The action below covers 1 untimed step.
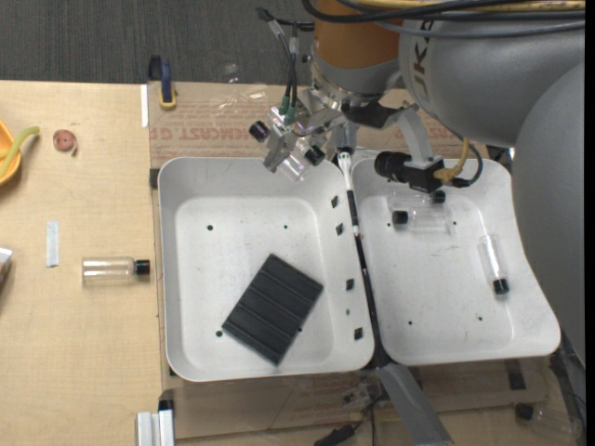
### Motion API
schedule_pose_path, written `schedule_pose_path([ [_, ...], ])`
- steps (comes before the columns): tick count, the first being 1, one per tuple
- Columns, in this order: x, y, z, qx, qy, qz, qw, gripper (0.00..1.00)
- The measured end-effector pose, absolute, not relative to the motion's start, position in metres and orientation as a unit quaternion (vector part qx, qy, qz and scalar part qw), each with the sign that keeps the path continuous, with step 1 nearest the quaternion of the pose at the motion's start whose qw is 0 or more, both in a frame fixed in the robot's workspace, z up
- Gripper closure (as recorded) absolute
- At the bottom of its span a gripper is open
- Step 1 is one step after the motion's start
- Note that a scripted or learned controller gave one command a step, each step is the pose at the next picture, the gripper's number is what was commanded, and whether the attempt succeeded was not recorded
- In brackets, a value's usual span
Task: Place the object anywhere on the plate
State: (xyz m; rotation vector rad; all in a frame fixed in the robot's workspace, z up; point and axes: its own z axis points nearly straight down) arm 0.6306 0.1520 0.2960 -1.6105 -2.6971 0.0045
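Observation:
A black ribbed rectangular plate [272, 308] lies flat and turned at an angle in the left bin [186, 203], toward its front. A clear tube with a black cap [492, 265] lies in the right bin [521, 328], near its right side. My gripper [290, 147] hangs over the back rim of the left bin, near the divide between the bins. It is well behind the plate and far left of the tube. Nothing can be made out in it.
On the wooden bench left of the bins lie a clear bottle with a black cap [113, 268], a small white strip [52, 243], a pink disc [63, 140] and an orange-yellow item [9, 151]. The bulky grey arm [502, 54] overhangs the back right.

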Motion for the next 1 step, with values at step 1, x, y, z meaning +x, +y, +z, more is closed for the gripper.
schedule_pose_path([
  [1, 0.6357, 0.2092, 0.1835, -0.427, -0.904, 0.0012, 0.000, 1.00],
])
